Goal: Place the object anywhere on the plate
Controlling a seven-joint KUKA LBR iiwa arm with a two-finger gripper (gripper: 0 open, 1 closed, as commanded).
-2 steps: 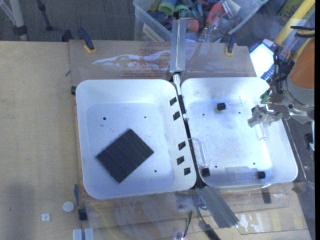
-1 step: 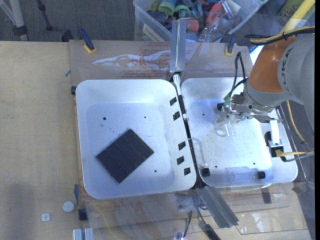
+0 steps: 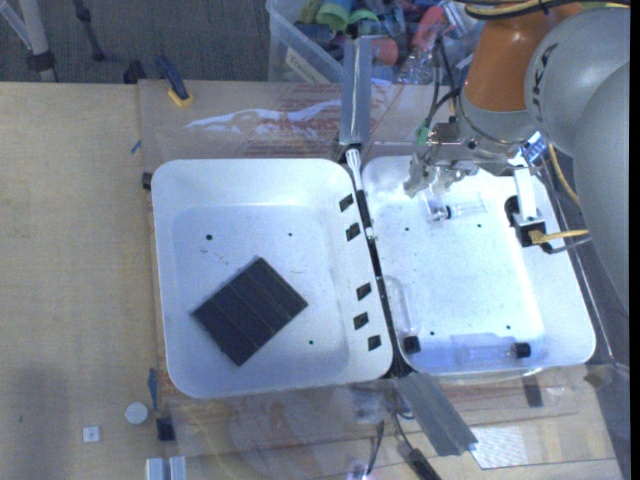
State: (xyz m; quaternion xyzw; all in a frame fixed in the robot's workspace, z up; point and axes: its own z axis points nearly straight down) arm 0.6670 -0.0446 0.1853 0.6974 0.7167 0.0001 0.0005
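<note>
The pincer (image 3: 432, 190) hangs over the far left corner of the right bin (image 3: 560, 343); whether it is released or clenched cannot be told. The likely object is a clear tube (image 3: 485, 349) with dark ends, lying flat along the near edge of that bin, while the dark square plate (image 3: 250, 309) rests in the left bin (image 3: 180, 183). The tube is judged light, stiff, smooth and prone to rolling, so take it across its middle.

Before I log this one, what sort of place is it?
Probably a robot lab test bench: two white bins on a wooden bench, a KUKA arm over the right bin, and a tub of toys behind.
</note>
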